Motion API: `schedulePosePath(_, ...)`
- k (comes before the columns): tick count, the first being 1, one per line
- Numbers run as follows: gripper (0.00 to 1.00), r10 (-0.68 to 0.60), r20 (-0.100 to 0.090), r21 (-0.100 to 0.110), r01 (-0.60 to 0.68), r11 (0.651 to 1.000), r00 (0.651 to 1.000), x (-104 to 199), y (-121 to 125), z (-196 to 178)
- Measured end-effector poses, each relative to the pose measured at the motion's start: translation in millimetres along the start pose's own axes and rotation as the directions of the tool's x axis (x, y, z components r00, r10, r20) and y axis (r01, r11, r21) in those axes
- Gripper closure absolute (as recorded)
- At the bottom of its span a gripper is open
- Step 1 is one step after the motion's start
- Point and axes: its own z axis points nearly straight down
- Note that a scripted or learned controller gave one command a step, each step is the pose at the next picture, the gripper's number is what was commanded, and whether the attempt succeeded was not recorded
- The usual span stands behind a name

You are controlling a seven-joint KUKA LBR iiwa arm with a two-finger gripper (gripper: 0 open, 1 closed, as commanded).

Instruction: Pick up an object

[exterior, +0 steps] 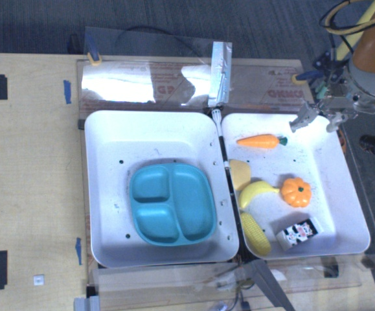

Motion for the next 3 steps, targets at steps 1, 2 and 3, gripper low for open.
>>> schedulePosePath(1, 0.0, 0.055, -0.001, 0.01, -0.055, 0.998, 0.999, -11.2, -52.8, 107.8)
schedulePosePath(2, 0.0, 0.009, 0.001, -0.005, -0.009, 1.0, 1.0, 7.6, -116.9, 138.5)
schedulePosePath(3, 1.0, 0.011, 0.003, -0.009, -0.011, 1.0, 1.0, 6.7, -115.8, 128.2)
